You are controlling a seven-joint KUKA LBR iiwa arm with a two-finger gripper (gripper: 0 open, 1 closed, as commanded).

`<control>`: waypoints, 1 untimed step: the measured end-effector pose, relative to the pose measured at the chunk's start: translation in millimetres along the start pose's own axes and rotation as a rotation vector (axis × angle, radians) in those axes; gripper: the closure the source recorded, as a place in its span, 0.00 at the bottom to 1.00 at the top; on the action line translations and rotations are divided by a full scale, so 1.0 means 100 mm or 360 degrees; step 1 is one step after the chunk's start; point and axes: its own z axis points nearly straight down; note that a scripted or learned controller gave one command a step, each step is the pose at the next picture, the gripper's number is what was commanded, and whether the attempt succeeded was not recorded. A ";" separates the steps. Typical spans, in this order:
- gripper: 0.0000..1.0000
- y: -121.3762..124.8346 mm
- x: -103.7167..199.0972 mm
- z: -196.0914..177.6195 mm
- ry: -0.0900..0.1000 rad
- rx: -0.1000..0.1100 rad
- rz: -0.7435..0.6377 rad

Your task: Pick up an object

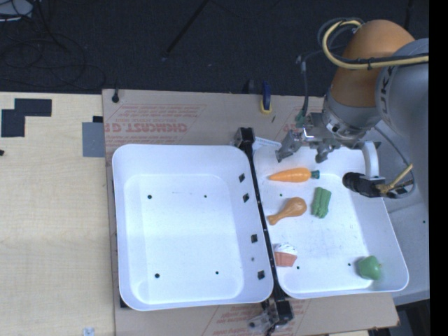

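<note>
Wooden bench (49, 208) bears cardboard sheet (175, 117), seemingly under two white bins (122, 187).

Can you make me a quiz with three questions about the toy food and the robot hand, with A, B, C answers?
1. Where does the toy carrot lie?
A. In the right bin
B. In the left bin
C. On the cardboard

2. What colour is the round toy in the near right corner of the right bin?
A. Orange
B. Green
C. Blue

3. What is the gripper doing?
A. Carrying the carrot
B. Lifting the drumstick
C. Holding nothing, up above the carrot

Answers:
1. A, since the carrot rests on the white floor of the right bin, near its far end.
2. B, because the round toy is plainly green.
3. C, as the toy carrot and the toy drumstick both lie loose in the bin and nothing sits between the gripper's fingers.
</note>
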 end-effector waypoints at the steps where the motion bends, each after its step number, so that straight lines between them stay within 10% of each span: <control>1: 0.00 -0.90 -0.36 0.39 0.0004 0.0034 0.0012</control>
